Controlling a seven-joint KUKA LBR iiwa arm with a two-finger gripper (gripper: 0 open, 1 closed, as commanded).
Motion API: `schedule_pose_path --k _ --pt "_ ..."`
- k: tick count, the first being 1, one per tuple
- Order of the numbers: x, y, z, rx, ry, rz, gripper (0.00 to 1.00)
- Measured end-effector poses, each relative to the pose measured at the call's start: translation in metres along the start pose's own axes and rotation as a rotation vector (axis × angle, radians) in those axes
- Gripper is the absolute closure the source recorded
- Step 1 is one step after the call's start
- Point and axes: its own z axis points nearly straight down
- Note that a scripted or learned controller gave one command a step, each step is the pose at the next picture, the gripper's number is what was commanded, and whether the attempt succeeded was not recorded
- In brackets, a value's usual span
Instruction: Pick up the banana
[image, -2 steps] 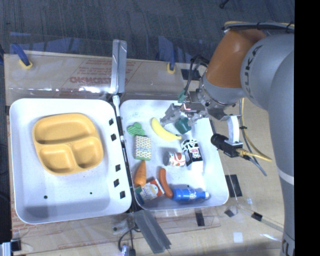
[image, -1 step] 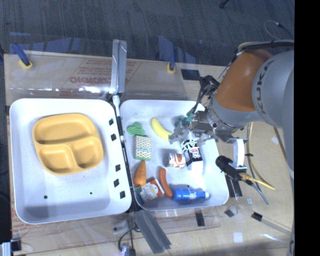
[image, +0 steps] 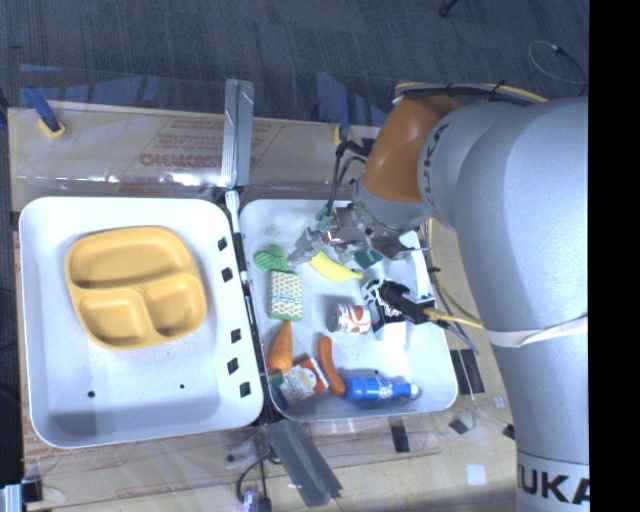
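Yellow banana (image: 335, 268) sits in the right bin (image: 440, 372), up near its 12 o'clock end. The tool (image: 335, 238) hangs right over it, almost touching, but can't tell if it's open or closed from here. At the banana's 8 o'clock there's a checkered green box (image: 286, 295), with a carrot (image: 281, 348) below that. Left bin (image: 40, 330) has a yellow divided tray (image: 136, 283).

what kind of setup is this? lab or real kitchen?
Likely a lab pick-test bench, not a kitchen: an arm over two white bins, toy food such as a banana and carrot, and carpet behind.
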Motion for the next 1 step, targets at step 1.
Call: schedule_pose_path --k 1 --pt "-0.0169 0.0153 -0.0701 -0.003 -0.001 -0.040 0.00"
